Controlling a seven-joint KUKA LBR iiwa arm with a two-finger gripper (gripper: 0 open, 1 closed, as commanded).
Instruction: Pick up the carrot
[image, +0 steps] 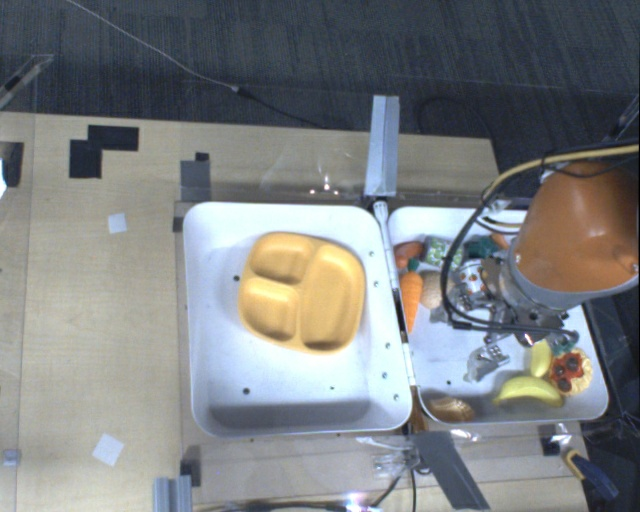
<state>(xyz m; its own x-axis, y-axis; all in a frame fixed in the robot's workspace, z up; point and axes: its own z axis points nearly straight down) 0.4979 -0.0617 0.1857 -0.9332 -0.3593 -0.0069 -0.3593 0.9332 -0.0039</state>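
Two white bins on a wooden bench, with the arm over the right one.

No writing or label can be read anywhere. The left bin holds a yellow three-compartment tray, lying well apart from the walls. The right bin holds mixed toy food: the carrot lies against its left wall, a slim orange cone pointing toward the near side, just beside a pale rounded piece. A brown bun-like item sits at the near edge, a banana to its right, and a red-dotted piece at the far right. The gripper hangs right of the carrot, apart from it; its opening cannot be made out.
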